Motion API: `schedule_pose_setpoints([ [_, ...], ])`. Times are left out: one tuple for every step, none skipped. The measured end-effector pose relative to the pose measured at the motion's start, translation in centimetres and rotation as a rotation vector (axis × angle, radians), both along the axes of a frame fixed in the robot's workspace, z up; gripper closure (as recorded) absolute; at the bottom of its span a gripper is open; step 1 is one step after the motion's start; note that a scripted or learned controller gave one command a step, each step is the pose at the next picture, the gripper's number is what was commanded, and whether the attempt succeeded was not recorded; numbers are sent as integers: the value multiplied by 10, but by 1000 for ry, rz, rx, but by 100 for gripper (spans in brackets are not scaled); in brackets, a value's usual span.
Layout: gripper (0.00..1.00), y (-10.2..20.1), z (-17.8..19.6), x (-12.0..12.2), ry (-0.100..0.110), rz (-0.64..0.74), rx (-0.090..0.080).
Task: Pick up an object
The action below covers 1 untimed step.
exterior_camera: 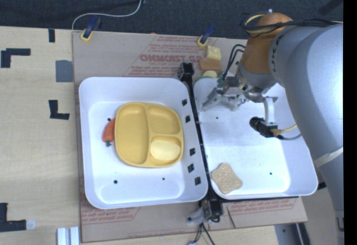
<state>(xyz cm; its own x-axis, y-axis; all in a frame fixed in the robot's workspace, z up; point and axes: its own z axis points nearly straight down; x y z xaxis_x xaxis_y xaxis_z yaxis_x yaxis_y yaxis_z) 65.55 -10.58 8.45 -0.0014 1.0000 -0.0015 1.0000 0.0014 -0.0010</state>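
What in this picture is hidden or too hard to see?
- Claw: seen from above under the wrist; whether it holds anything is unclear.
- Orange thing: mostly hidden by the yellow plate.
- Small blocks behind the right bin: partly hidden by the arm and too small to identify.
- Arm: cut off at the right edge.

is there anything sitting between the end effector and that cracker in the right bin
Nothing visible does. The end effector sits over the far part of the right bin, and the cracker lies near that bin's near edge. Between them is only bare white bin floor. The yellow divided plate is in the left bin, off that path.
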Motion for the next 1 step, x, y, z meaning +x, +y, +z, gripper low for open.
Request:
schedule_pose_setpoints([
  [0,9,0,1,0,0,1],
])
